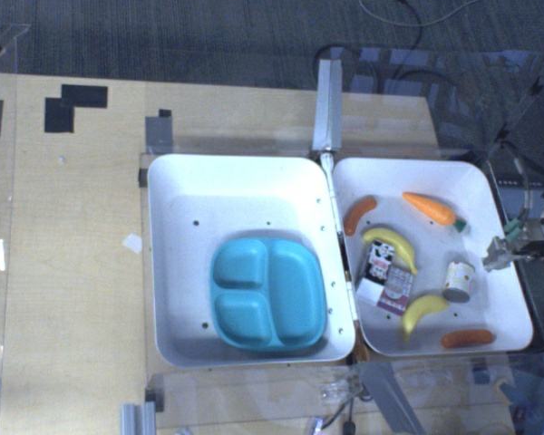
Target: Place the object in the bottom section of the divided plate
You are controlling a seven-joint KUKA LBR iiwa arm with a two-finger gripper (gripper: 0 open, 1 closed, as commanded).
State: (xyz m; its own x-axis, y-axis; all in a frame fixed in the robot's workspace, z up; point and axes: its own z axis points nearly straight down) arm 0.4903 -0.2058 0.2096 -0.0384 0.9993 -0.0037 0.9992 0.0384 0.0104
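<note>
Two white bins sit together on the worktop (72,270). The blue divided plate (268,292) lies in the left bin (177,198); the right bin (503,207) holds bananas (392,246), a carrot (430,208) and sausages (359,214). The gripper (500,254) hangs at its right rim; how its jaws stand I cannot tell.

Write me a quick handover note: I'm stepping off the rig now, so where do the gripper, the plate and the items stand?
Gripper: at the right bin's right rim, nothing seen between its fingers.
Blue three-section divided plate: in the left white bin, nothing in any section.
Right white bin: orange carrot, two yellow bananas, two reddish sausages, small white can, printed card packet.
Done: nothing placed.
Left: pick an object, set it in the plate's bottom section.
</note>
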